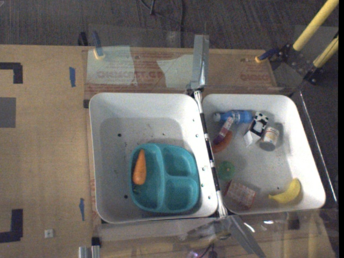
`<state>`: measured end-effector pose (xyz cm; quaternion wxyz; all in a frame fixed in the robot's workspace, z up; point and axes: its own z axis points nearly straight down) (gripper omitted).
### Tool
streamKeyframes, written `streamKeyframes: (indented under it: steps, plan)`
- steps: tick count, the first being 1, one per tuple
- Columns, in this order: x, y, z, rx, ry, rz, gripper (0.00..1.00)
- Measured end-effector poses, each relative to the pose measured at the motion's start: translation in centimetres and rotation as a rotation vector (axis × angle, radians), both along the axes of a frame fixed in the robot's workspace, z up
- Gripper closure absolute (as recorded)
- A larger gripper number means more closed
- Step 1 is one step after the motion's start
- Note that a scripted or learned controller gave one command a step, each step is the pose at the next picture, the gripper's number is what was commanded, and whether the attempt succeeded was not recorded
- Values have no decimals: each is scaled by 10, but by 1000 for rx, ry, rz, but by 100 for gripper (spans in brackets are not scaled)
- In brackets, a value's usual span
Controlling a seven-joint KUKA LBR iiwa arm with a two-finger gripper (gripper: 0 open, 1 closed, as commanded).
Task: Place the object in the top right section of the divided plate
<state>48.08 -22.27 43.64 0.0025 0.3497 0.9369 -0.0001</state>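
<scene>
A teal divided plate (pixel 180 198) sits in the left white bin (pixel 107 122), toward its front right. An orange carrot (pixel 139 167) lies in the plate's long left section. The plate's top right section (pixel 181 163) and bottom right section (pixel 181 191) hold nothing. The right white bin (pixel 301 144) holds a blue bottle (pixel 236 116), a red-brown sausage-like piece (pixel 223 137), a small can (pixel 270 136), a black and white toy (pixel 259 122), a green round piece (pixel 226 169), a brown packet (pixel 241 193) and a yellow banana (pixel 287 193).
A metal divider (pixel 200 63) rises behind the seam between the two bins. Yellow-handled tools (pixel 317 20) lie at the back right, off the bench. Blue tape marks (pixel 71 75) dot the cardboard bench top.
</scene>
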Motion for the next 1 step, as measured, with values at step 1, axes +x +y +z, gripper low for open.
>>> streamKeyframes:
  steps: [1]
  plan:
    - [0,0,0,0,1,181,100]
